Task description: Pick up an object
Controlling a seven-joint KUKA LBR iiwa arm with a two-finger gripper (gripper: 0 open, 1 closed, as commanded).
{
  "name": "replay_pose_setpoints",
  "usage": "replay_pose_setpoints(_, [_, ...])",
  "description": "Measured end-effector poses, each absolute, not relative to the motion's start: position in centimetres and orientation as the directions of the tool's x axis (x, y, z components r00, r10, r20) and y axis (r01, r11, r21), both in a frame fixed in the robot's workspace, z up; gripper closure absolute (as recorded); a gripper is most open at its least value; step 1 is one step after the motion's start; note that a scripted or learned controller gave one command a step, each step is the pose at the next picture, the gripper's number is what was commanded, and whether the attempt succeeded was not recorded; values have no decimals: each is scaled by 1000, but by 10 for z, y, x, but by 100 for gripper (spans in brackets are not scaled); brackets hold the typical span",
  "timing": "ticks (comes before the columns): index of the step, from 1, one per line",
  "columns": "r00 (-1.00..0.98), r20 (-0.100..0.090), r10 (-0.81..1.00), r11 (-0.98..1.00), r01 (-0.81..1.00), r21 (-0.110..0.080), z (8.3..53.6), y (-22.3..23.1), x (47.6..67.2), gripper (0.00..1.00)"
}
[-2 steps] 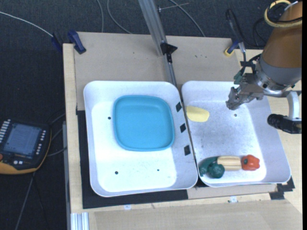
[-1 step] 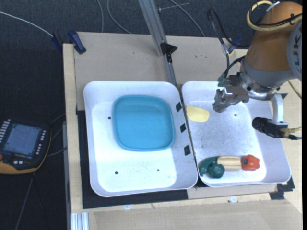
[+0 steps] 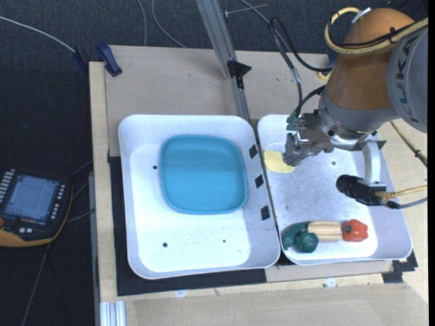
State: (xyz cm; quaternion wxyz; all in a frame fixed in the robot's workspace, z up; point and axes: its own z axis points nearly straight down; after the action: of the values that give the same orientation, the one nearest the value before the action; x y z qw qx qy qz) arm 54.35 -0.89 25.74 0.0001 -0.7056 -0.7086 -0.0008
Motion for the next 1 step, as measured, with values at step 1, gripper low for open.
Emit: replay_pose_setpoints(1, [-6,1,1000,6,1000,0,256,51,528,100])
